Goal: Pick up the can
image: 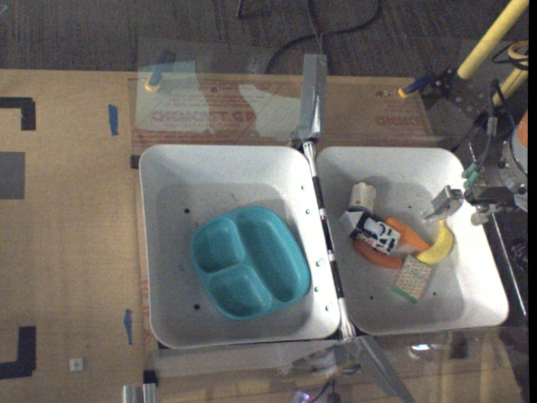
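The can [362, 196], a short pale cylinder, lies near the upper left of the right bin [478, 305]. My gripper [461, 209] hangs over the right side of that bin, just above the banana [438, 244]. It is well to the right of the can and apart from it. Its fingers [443, 201] stand open with nothing between them.
Below the can sit a black-and-white packet [375, 230], an orange carrot [409, 234], a red-orange piece [378, 258] and a small patterned box [410, 279]. The left bin [168, 183] holds a teal divided plate [250, 261]. A metal divider [321, 225] runs between the bins.
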Robot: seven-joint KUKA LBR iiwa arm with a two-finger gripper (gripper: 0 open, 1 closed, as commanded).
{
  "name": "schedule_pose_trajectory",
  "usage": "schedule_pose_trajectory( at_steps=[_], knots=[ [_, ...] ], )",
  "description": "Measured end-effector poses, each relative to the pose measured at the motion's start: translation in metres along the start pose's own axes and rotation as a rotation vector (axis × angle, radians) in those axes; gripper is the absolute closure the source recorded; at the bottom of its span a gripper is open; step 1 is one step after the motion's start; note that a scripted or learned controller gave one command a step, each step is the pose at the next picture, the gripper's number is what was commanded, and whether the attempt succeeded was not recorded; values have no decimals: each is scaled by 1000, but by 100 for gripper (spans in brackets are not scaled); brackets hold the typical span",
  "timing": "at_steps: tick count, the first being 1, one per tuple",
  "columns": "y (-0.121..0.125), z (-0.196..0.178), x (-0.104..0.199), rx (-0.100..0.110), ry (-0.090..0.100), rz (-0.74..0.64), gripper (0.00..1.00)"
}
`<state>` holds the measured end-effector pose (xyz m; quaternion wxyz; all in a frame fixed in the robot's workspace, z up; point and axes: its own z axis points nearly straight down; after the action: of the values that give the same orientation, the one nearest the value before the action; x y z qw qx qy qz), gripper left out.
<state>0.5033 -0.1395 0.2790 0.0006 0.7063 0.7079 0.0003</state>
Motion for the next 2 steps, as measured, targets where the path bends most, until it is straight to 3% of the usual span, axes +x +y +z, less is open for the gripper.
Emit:
schedule_pose_trajectory(
  at_steps=[1, 2],
  knots=[
    [17, 117, 43, 1, 1, -189, 0],
    [18, 107, 40, -2, 0, -182, 100]
  ],
)
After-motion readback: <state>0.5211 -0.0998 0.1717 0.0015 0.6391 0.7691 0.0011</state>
